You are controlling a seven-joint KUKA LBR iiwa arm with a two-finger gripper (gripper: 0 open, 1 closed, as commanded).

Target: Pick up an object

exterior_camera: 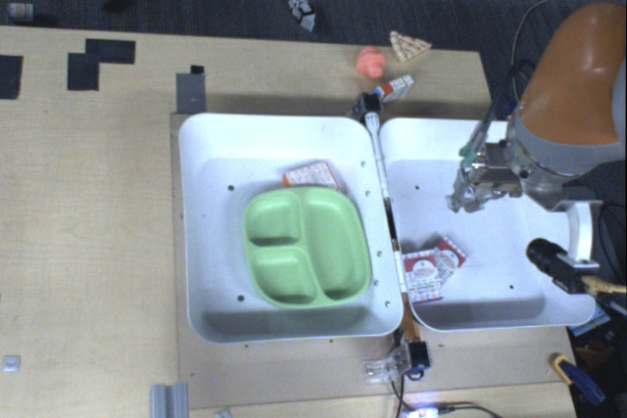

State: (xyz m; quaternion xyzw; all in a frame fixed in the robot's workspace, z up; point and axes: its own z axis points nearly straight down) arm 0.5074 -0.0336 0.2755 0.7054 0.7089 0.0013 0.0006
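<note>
Packet (pixel 431 270), red and white, lies at the near left corner of the right bin (pixel 509 308), with the gripper (pixel 468 199) above the bin floor just beyond it, jaws set narrow and holding nothing, and a green plate (pixel 306 245) in the left bin (pixel 196 240).

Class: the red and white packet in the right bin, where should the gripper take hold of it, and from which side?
Probably from above, on the packet's upper right end. It lies flat, and its lower left end sits against the bin's left wall, leaving little room for a finger there. The gripper hangs over the bin.
</note>
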